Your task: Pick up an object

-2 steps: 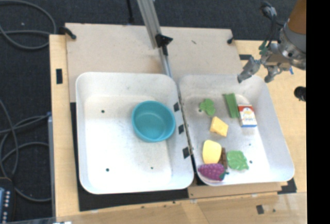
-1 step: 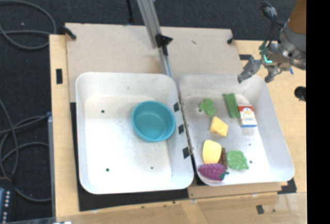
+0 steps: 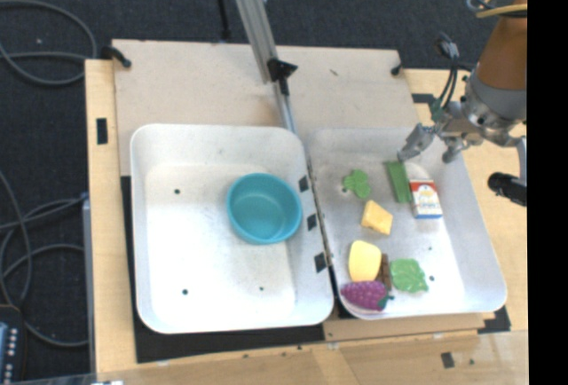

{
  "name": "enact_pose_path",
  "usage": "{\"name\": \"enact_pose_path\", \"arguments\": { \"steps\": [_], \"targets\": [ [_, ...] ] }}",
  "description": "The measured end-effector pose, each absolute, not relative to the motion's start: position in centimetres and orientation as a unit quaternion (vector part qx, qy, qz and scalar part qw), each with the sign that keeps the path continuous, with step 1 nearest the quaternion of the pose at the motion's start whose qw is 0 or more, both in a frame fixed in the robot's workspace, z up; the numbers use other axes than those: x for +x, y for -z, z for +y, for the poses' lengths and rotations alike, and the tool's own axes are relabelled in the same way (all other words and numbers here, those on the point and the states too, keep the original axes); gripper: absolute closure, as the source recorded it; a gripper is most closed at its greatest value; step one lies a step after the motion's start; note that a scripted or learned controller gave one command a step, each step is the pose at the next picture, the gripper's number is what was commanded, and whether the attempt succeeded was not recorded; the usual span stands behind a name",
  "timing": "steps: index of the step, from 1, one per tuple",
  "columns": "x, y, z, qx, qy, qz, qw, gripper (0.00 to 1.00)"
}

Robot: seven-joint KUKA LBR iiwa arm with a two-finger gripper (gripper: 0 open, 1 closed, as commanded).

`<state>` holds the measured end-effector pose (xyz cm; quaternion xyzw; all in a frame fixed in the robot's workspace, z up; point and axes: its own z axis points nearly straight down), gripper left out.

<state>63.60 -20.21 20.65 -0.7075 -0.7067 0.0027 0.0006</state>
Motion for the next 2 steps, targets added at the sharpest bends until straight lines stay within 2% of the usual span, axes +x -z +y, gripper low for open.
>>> {"name": "enact_pose_path", "arguments": {
  "steps": [1, 2],
  "targets": [
    [63.7, -16.2, -21.0, -0.708, -0.0025, -0.707, 0.0, 0.0],
    [64.3, -10.7, -21.7, -0.708, -0.0005, -0.706, -0.005, 0.0]
  ]
}}
